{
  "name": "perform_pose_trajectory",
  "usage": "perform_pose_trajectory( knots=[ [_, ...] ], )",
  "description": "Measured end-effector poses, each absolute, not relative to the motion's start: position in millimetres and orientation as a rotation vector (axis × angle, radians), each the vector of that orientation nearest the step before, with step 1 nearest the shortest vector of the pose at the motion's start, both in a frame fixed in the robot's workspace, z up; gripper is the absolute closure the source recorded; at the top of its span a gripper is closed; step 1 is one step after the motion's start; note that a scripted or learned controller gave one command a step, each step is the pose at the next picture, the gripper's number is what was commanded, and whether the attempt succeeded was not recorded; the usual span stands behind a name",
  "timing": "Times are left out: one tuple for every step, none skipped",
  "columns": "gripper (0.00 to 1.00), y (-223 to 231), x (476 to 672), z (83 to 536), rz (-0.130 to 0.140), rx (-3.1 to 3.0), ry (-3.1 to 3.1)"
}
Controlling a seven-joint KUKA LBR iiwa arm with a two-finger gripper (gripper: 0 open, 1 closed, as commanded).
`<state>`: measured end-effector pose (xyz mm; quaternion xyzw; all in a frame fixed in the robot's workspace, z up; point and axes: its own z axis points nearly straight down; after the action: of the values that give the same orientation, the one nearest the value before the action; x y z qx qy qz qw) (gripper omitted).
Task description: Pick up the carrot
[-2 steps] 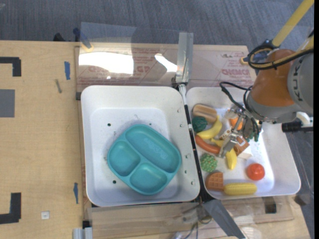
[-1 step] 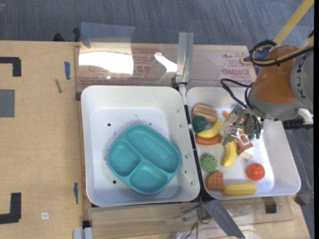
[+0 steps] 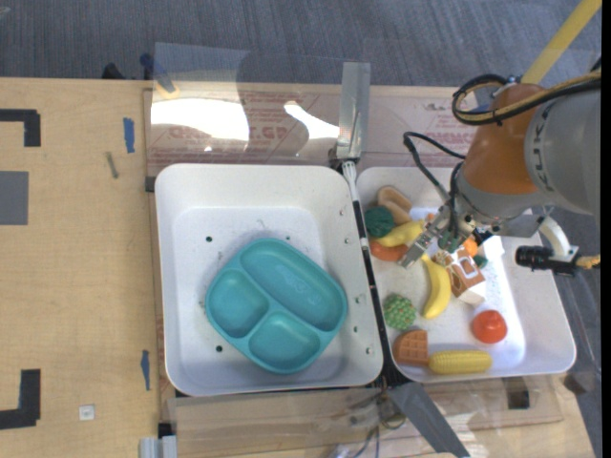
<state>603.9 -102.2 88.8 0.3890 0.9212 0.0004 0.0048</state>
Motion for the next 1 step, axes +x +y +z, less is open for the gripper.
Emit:
perform_pose_trajectory(
  knots=[
    [1.00,-198.2,589.4,88.1,0.015,1.353,2.831]
  ],
)
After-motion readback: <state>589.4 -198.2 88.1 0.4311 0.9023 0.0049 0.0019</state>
